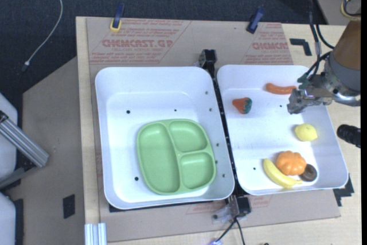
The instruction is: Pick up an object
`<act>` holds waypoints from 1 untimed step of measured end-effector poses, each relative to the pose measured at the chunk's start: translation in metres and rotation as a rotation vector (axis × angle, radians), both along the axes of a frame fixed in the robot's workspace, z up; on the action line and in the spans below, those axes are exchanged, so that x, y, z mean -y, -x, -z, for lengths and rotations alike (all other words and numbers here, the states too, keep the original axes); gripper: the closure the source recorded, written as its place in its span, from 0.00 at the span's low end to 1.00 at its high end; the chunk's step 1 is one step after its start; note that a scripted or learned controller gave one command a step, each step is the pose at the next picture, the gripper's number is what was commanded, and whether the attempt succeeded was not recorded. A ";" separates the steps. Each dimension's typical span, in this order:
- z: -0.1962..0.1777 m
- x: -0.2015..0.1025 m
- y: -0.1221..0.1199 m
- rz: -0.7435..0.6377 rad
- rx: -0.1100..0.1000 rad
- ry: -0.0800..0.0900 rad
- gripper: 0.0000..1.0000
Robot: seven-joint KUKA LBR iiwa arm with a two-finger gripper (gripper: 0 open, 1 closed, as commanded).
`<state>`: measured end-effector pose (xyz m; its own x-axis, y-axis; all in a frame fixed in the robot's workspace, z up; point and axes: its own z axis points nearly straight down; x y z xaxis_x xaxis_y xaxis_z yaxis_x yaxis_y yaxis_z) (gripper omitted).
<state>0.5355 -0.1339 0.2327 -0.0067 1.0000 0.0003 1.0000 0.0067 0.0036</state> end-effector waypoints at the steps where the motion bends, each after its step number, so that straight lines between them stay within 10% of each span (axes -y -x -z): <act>1: 0.010 -0.056 -0.013 0.000 -0.005 -0.003 1.00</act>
<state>0.5488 -0.0778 0.2226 -0.0063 1.0000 0.0030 1.0000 0.0063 -0.0018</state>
